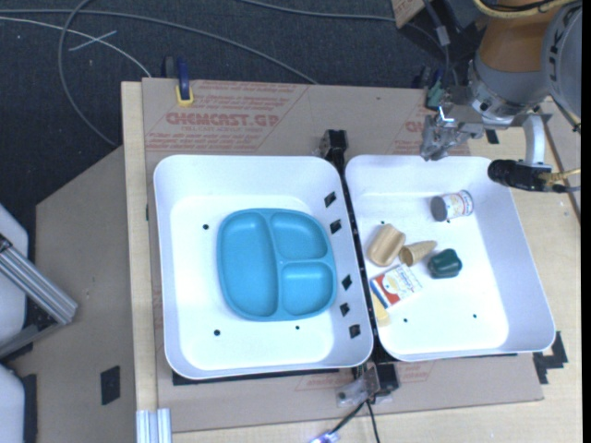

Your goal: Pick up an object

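Observation:
The right bin holds several small things: a small jar with a grey lid lying on its side, a tan cup, a tan cone-shaped piece, a dark green block and a flat red, white and yellow packet. My gripper hangs above the far rim of the right bin, well above and behind these things. Nothing is between its fingers.
In the left bin lies a blue divided plate. Black clips run down the divider between the bins. The bench board extends behind both bins, with a blue and yellow clamp at its far left edge.

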Controlling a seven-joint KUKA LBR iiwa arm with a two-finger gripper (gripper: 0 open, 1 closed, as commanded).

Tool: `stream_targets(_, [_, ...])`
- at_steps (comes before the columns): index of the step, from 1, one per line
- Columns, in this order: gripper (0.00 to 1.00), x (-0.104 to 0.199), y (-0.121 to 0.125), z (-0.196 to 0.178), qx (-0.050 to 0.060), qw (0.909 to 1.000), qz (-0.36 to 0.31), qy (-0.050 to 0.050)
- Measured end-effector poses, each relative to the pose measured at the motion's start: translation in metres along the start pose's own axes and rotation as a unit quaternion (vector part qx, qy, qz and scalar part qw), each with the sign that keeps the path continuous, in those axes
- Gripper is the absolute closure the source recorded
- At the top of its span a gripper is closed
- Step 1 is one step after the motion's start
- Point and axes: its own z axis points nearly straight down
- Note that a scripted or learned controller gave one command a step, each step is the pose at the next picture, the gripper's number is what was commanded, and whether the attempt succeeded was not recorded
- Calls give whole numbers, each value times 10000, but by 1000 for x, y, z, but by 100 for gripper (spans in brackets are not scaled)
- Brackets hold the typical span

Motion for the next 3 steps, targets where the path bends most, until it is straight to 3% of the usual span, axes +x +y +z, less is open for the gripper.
stream_targets(3, [100,140,-79,-5,48,10000,-18,14])
